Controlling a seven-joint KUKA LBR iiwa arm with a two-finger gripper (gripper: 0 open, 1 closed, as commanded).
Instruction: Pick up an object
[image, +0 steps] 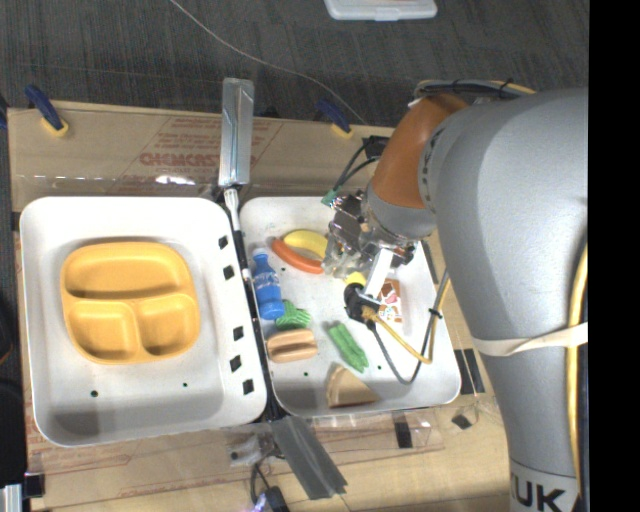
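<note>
Reaching is the step in hand, as I judge it. The gripper (345, 262) hangs low in the right bin (440, 370), just beside the orange and yellow toy (302, 249). The wrist blocks the tips, so I cannot tell if it is clenched or let go, and I see no toy caught in it.

The toys to pick from all lie in the right bin. A blue bottle (265, 287) lies by the wall between the bins. Below it sit a small green toy (294, 319) and a hot dog bun (291, 345). A green pickle-like toy (348, 345) lies near them, and a tan wedge (347, 388) rests at the near wall. A small printed packet (388, 300) lies under the wrist. The left bin (40, 400) holds a yellow tray (130, 298).

Next, I think, the arm must settle on one toy, close on it, and lift straight up.

Red writing on the cardboard (150, 130) behind the bins is too faint to read. White letters "UK" (542, 493) show on the arm's base
</note>
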